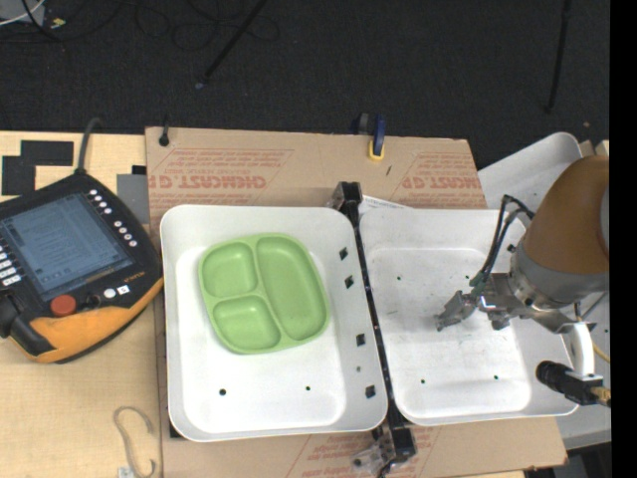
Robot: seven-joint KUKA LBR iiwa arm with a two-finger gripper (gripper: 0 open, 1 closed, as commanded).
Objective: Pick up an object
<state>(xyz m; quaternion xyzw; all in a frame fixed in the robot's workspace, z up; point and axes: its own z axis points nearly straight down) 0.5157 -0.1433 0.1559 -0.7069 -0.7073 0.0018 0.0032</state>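
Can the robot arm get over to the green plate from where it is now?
Probably yes. The gripper hangs over the right bin, and the green plate lies flat in the left bin with nothing on top of it. Just the low black divider between the bins stands in between.

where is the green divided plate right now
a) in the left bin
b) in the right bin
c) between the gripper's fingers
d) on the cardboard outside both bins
a: the green divided plate lies flat on the floor of the left bin, while the gripper is over the right bin, well apart from the plate.
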